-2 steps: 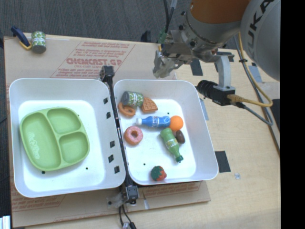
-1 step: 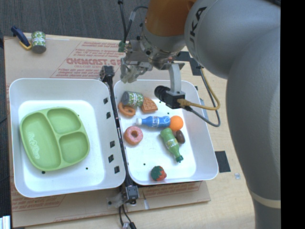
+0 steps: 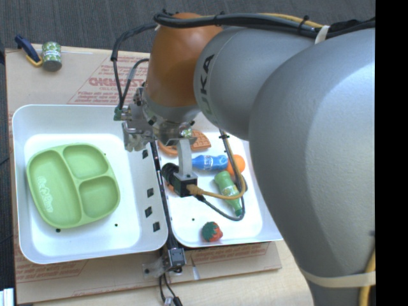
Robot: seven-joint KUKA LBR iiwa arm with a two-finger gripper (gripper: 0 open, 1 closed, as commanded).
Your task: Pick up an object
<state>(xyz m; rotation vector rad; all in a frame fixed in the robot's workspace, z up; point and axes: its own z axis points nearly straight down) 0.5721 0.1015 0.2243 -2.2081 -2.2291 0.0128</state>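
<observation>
My gripper point(image 3: 145, 138) hangs under the orange wrist band, over the far end of the divider between the two bins. The right bin point(image 3: 191, 231) holds a blue bottle point(image 3: 210, 163), an orange ball point(image 3: 238, 164), a green bottle point(image 3: 226, 185) and a red and green strawberry toy point(image 3: 212, 231). An orange-brown flat item point(image 3: 194, 140) lies partly under the wrist. The blue bottle is just right of the gripper. The big grey arm hides much of the right bin.
A light green divided plate point(image 3: 73, 183) lies in the left bin point(image 3: 25, 120). On the cardboard at the far left stand a small green jar point(image 3: 51, 55) and a blue and yellow tool point(image 3: 27, 50).
</observation>
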